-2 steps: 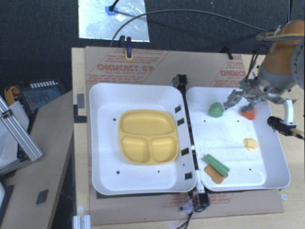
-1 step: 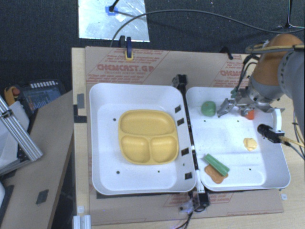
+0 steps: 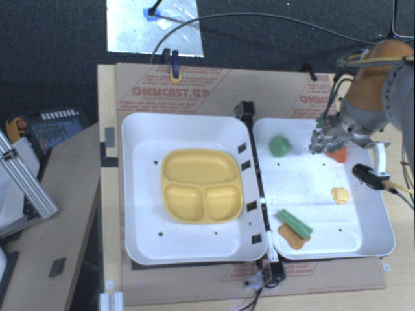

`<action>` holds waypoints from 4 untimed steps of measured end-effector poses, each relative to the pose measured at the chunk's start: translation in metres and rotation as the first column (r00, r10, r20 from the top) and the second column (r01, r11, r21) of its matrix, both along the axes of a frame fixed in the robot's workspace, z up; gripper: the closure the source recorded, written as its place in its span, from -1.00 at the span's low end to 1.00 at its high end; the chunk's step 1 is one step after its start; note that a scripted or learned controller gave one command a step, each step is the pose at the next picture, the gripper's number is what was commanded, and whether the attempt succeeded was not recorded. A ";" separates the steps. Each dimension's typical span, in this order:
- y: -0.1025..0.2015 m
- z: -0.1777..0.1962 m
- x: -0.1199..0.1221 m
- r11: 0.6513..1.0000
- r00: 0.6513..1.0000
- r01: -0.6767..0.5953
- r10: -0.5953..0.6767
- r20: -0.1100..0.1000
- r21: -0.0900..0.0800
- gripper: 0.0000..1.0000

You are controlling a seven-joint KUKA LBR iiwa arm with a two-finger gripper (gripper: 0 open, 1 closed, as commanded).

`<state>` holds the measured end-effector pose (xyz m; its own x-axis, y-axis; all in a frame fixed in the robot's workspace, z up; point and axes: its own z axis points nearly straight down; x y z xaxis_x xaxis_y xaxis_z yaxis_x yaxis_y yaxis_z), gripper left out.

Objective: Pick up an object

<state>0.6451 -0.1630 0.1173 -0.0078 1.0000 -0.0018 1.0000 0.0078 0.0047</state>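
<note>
Left bin (image 3: pixel 139 193): white, shallow; it holds a yellow divided tray (image 3: pixel 200 185) with three compartments, lying near the bin's centre; nothing sits in the compartments.

Right bin (image 3: pixel 369 238): white, touching the left bin along the central seam; every loose object lies here.

Green ball (image 3: pixel 280 146): rounded, at about eleven o'clock in the right bin; well apart from the gripper, free on all sides.

Green block (image 3: pixel 295 223): long, lying slantwise at about seven o'clock; it rests across an orange flat piece (image 3: pixel 295 239), touching it.

Red-orange object (image 3: pixel 337 153): small, at about one o'clock in the right bin, just below and beside the gripper; partly hidden by it, so its shape is unclear.

Yellow lump (image 3: pixel 340 195): small, pale, at about three o'clock, standing clear of everything.

Gripper (image 3: pixel 322 141): low over the upper right of the bin, beside the red-orange object; whether the jaws stand open or closed, I cannot tell, nor whether anything sits between them.

Step in hand: judged as closing in on the red-orange object; nothing looks lifted yet.

How to do it well: centre the jaws over the object rather than beside it; descend straight; close only once it sits between them; lift slowly, since a grip on the edge would likely slip.
</note>
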 end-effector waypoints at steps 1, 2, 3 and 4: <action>-0.008 0.049 -0.003 1.000 1.000 0.007 -0.007 -0.001 0.001 1.00; -0.007 0.095 -0.010 1.000 1.000 0.006 -0.006 -0.001 0.001 1.00; -0.010 0.156 -0.015 1.000 1.000 0.005 -0.005 0.000 0.000 1.00; 0.040 0.140 -0.010 1.000 1.000 0.002 -0.002 -0.002 0.001 1.00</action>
